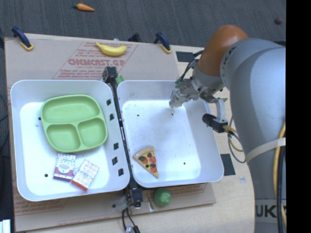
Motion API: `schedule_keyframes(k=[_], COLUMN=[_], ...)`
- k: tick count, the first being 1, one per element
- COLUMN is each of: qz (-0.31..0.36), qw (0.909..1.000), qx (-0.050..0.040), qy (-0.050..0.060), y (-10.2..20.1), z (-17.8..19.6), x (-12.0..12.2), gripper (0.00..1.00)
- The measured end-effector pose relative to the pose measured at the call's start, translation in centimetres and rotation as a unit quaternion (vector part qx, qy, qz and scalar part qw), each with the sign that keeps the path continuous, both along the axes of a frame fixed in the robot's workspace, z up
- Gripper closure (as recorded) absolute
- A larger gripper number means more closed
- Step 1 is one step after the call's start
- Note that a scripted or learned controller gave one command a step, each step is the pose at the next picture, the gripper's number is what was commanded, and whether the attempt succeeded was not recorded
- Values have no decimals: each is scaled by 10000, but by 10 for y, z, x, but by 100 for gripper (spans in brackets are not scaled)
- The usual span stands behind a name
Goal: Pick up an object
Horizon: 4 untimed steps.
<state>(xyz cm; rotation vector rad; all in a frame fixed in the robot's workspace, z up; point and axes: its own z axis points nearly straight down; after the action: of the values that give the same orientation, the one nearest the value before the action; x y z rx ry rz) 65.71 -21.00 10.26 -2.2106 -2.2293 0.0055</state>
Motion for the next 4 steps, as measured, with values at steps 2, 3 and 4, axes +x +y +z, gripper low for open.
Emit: schedule_keyframes(k=[2, 3, 4], qz=[-6, 7, 7], qw=[10000, 10000, 10000], qx=[4, 1, 0], qy=[2, 4, 5], y=[42, 42, 42], z=[-11, 0, 0], x=[-1, 0, 0], gripper=[0, 100, 0])
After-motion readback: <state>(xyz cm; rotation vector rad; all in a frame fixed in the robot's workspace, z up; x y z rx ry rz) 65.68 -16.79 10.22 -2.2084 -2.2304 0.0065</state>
